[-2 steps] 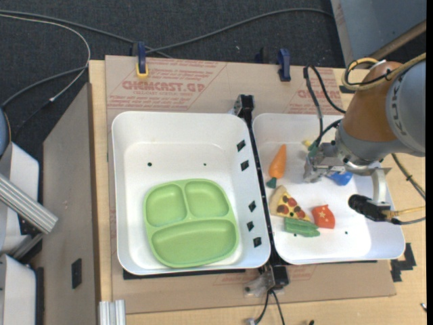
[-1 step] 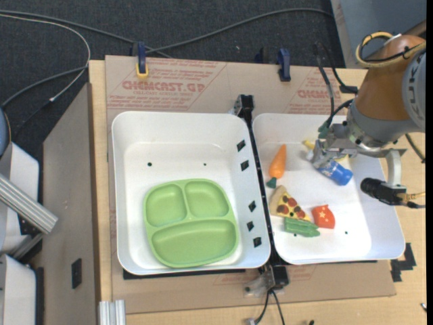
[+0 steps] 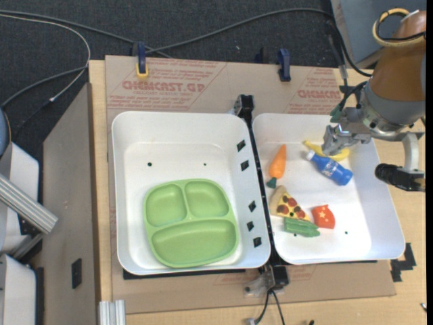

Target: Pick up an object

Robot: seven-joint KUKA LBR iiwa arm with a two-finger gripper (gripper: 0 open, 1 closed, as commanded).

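The right bin (image 3: 365, 246) holds several toy foods. An orange carrot (image 3: 278, 161) lies near its left wall. A pizza slice (image 3: 289, 204) sits below it, with a green pea pod (image 3: 302, 228) and a red strawberry-like piece (image 3: 324, 216) beside it. A blue bottle (image 3: 331, 168) lies toward the back, next to a yellow banana (image 3: 323, 148). My gripper (image 3: 336, 143) hangs low over the banana and the bottle's white cap end, its fingers hidden by the wrist body.
The left bin (image 3: 128, 181) holds a green divided plate (image 3: 191, 221). Black clips run along the wall between the two bins. Blue clamps (image 3: 141, 58) hold the cardboard at the back. The arm's orange band (image 3: 399, 53) fills the upper right.
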